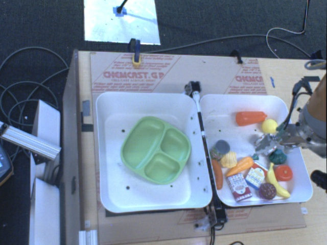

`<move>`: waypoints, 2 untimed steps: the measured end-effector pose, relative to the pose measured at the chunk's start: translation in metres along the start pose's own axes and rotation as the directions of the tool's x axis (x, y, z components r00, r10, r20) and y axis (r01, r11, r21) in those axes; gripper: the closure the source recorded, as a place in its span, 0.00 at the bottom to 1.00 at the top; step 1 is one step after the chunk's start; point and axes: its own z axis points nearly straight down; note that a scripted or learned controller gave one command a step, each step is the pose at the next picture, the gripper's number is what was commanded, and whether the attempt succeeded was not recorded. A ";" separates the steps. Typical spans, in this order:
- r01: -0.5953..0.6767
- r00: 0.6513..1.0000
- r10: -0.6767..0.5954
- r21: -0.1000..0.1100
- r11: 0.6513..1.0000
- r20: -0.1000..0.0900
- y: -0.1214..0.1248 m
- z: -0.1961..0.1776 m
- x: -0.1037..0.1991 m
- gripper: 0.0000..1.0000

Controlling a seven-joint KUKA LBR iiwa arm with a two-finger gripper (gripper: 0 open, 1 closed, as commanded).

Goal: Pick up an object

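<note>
A: Left bin, contents?

B: One item: green sectioned plate, three compartments, lying flat near the middle.

A: Right bin?

B: Toy food, mostly in the near half. Orange pepper-like piece at the far side; yellow ball-shaped fruit just beside it. Grey round object near the divider, yellow corn piece just below it. Two carrots: one along the divider, one lying slantwise toward the centre. Red carton and small white-and-blue carton side by side at the near edge. Dark red round fruit, banana, red tomato-like piece at the near right corner.

A: Gripper?

B: Gripper low over the right bin, arm entering from the right. A dark green item sits directly beneath it, partly hidden.

A: Fingers wide, narrow, holding?

B: Cannot tell; the metal parts blur together there, and whether they touch the green item is unclear.
</note>
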 end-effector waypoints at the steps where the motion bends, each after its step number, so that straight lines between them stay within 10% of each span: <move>1: 0.001 1.000 -0.001 0.002 1.000 -0.001 0.078 0.093 0.006 0.00; 2: -0.004 1.000 0.004 0.015 1.000 -0.004 0.159 0.151 -0.016 0.00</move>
